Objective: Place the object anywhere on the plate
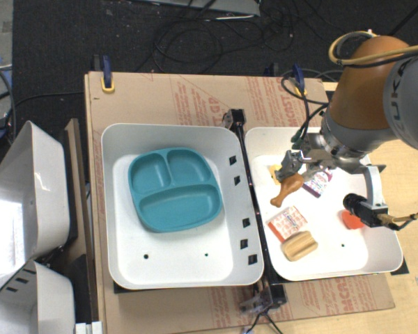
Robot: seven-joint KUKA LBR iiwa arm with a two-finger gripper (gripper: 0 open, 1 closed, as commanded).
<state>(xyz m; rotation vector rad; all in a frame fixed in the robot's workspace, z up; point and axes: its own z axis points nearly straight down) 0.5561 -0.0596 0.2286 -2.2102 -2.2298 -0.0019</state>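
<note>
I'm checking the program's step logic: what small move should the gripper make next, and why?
Probably lower a little onto the drumstick. The gripper hovers over its upper end in the right bin, and nothing shows between its fingers. The teal plate lies in the left bin, so a grasp must come before any carry across.

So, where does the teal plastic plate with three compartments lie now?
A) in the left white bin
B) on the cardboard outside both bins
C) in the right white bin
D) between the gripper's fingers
A: the teal plastic plate with three compartments lies flat in the left white bin, while the gripper hangs over the right white bin.
</note>
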